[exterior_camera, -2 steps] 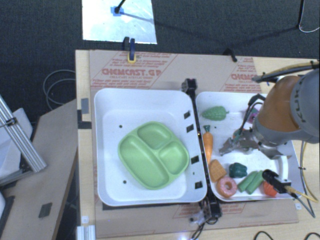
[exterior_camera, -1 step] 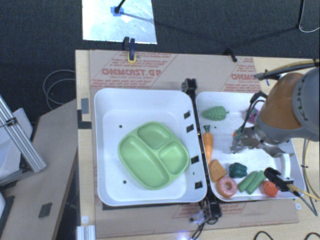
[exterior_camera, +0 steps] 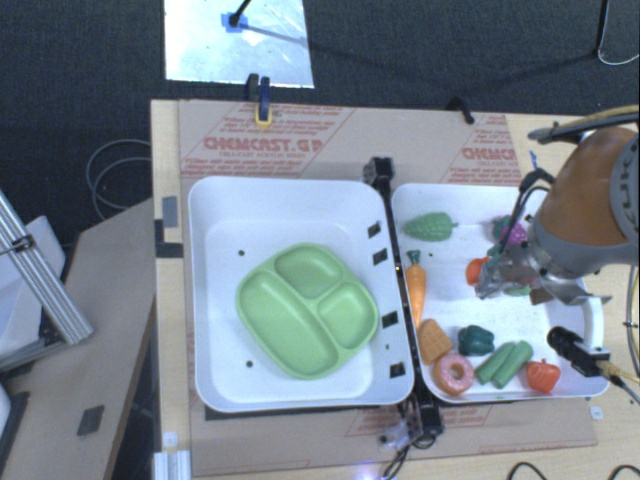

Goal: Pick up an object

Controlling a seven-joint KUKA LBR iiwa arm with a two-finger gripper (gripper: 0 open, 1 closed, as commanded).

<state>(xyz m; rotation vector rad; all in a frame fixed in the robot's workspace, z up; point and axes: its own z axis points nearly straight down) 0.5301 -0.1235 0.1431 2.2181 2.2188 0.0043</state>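
Over the right bin's (exterior_camera: 440,268) far right part, fingers (exterior_camera: 492,280) hang low beside an orange toy (exterior_camera: 474,270); their spread cannot be told.

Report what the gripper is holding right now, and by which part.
Cannot be told. The gripper sits low in the right bin, beside an orange toy; nothing shows between its fingers.

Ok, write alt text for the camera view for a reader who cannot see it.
A grey robot arm reaches from the right, its pincer low over the right white bin of toy food: a carrot, a green leafy vegetable, a pink donut, a tomato. The left bin holds a green divided plate.
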